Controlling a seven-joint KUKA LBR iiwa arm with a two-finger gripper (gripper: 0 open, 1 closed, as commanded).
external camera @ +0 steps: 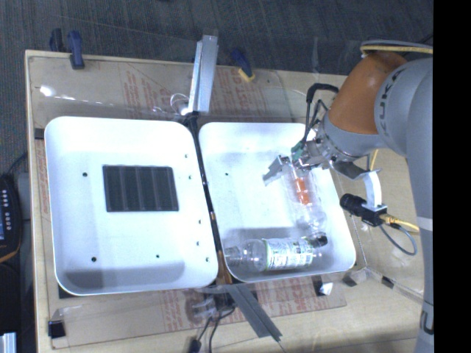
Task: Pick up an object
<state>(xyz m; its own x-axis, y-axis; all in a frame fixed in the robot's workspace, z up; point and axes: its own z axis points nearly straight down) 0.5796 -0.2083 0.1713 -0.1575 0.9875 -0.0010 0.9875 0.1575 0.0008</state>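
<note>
A: Starting left of the right bin [221, 197]: the left bin [66, 197] carries only a dark ribbed panel [140, 188].

B: And in the right bin itself?

A: One clear bottle with a label [276, 254] lies on its side along the near wall. A second clear bottle with an orange band [303, 193] lies lengthwise nearer the right wall, its top toward the gripper [298, 158].

B: Are the jaws on it?

A: I cannot tell (the glare and clear plastic blur everything there), nor how wide they stand.

B: Advice for the grasp?

A: In my judgement, centre across the orange-band bottle's body, not its narrow end, and close squarely, since a round slick bottle may roll away.
</note>
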